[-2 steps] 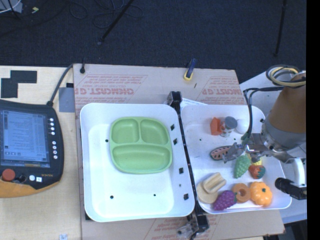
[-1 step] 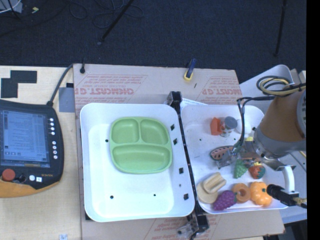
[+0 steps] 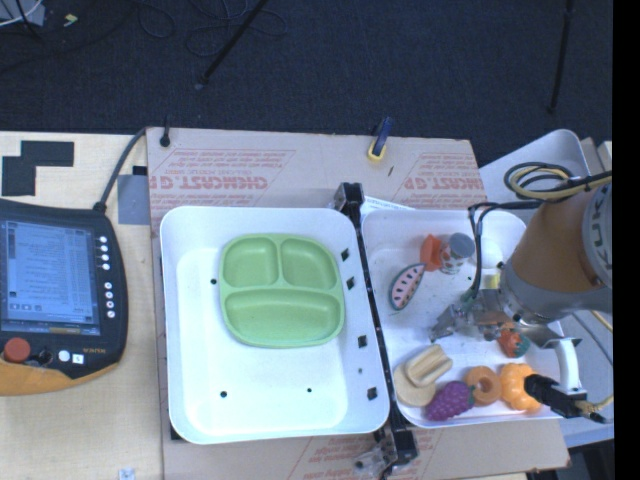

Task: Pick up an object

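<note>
Grapes [image 3: 449, 400], bread [image 3: 427, 365], donut [image 3: 481, 383] along right bin [image 3: 400, 243] front edge; gripper [image 3: 472, 313] low mid-bin, can't tell my pincer's state.

A single fixed camera looks down from above the bench at a slant, far enough back to take in both white bins: the left bin [image 3: 190, 368] at centre frame, the right bin [image 3: 400, 228] toward the right. The arm [image 3: 560, 253] enters from the right edge.
</note>
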`<state>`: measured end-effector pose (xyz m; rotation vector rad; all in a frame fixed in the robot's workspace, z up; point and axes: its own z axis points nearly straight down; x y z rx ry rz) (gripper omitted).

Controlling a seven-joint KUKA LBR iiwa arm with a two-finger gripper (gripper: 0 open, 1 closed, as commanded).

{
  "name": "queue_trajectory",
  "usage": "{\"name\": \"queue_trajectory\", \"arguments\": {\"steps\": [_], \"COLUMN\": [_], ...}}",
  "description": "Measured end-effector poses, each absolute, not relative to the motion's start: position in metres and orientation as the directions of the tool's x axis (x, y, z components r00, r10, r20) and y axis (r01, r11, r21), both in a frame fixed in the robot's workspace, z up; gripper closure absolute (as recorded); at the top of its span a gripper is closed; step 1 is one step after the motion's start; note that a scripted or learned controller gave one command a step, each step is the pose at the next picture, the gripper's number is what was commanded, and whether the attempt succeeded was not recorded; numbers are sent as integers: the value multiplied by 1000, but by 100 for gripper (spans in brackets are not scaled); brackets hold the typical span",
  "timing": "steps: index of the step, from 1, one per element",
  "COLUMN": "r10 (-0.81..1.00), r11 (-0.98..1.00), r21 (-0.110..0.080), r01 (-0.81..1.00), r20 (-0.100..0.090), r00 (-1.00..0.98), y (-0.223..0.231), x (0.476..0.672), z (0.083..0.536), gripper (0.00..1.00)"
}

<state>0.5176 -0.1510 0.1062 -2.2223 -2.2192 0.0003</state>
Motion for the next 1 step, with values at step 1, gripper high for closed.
{"name": "queue_trajectory", "arguments": {"steps": [1], "r10": [1000], "r11": [-6], "r21": [-5], "r01": [1000], "r20": [3], "r00": [6], "y": [-151], "x": [517], "z": [114], "gripper": [100]}}
